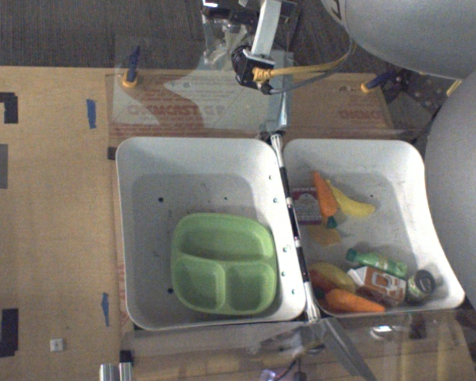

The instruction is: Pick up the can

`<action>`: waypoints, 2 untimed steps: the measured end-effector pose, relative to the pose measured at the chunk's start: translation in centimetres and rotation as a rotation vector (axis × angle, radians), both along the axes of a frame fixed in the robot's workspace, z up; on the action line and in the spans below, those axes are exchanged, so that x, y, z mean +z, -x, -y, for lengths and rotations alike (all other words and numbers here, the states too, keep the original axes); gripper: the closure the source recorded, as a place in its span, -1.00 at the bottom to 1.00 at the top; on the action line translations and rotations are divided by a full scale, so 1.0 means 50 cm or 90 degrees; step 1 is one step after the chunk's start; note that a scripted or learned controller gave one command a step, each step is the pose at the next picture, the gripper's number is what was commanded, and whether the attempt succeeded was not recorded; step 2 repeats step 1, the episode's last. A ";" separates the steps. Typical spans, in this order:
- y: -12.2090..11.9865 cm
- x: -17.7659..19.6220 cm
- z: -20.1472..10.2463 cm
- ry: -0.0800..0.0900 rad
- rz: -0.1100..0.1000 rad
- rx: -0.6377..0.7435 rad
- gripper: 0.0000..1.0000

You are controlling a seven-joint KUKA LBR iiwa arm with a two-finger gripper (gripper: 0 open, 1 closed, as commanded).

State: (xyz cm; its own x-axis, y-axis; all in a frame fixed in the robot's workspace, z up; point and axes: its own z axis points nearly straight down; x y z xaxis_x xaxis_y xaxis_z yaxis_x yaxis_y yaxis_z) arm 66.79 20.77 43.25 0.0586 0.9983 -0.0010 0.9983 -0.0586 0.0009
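Camera view: looks down at a slant on a counter [47, 213] that bears two shallow white bins side by side.
Bins: two, the left bin [135, 173] and the right bin [404, 173], meeting along their inner rims.
Plate: one green plate [222, 264] with three compartments, lying in the left bin toward its near side.
Carrots: two, both in the right bin. The upper carrot [324, 194] is near the inner wall and the lower carrot [353, 302] lies along the near wall.
Banana: one banana [352, 205], just beside the upper carrot.
Other pieces: one green packet [377, 260] and one small box [378, 282], near each other.
Can: one can [423, 282], small, with a dark round end turned toward the camera. It sits in the right bin's near right corner, just beside the small box. Its label is too small to read.
Arm: the grey arm [412, 14] enters from the upper right, its bulk overhanging the right bin's outer rim.
End effector: the end effector [219, 38] hangs past the bins' far rims, well apart from the can. It is blurred, so I cannot tell whether it is apart or together.
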 end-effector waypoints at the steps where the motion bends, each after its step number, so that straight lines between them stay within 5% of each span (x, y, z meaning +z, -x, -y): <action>1: 0.065 -0.104 0.029 0.000 -0.003 0.137 1.00; 2: 0.065 -0.104 0.029 0.000 -0.003 0.137 1.00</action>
